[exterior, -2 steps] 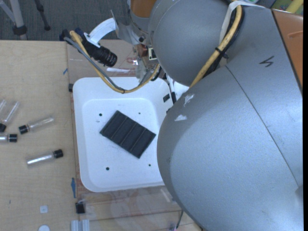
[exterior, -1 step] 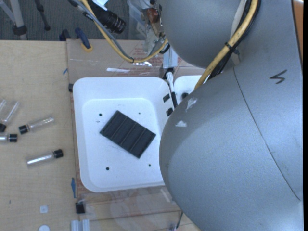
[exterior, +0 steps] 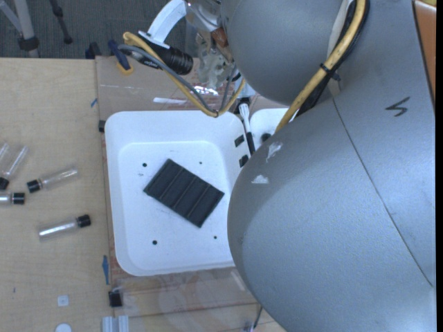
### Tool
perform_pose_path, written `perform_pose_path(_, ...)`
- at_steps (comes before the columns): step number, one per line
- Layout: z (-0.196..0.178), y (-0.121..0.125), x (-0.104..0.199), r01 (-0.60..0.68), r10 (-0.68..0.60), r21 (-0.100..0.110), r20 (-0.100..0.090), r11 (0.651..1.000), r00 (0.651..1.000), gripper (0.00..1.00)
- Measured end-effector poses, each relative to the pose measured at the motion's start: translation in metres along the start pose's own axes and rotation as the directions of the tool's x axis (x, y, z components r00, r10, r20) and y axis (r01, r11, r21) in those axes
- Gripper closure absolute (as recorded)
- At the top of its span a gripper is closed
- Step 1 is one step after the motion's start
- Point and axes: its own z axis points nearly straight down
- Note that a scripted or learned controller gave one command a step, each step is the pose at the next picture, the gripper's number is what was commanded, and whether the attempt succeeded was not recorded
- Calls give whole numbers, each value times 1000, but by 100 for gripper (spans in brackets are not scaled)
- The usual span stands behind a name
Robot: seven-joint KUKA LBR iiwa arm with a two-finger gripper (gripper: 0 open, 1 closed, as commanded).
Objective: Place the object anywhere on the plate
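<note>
The big grey arm fills the lower right and middle right of the frame, its bulk hiding the right-hand bin apart from a sliver of white rim at the centre. Just left of it lies the shallow white plastic bin, and flat on its floor, a little left of the frame's centre, rests a dark ribbed rectangular slab, set at a slant and well apart from the bin walls. Left again, on the pale wooden tabletop, several clear vials with black caps lie scattered. Farther back, at the upper centre, the gripper hangs over the bin's far rim amid yellow and black cables; whether its jaws are apart or together cannot be told, and nothing can be seen between them. If the slab is the object meant, a good pick would bring the jaws down across its short width, square to its slanted edges, since it lies flat and low.
</note>
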Motion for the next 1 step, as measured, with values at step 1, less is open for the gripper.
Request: perform_pose_path(1,-17,-1,-2,452,-452,0,1,892,892,100)
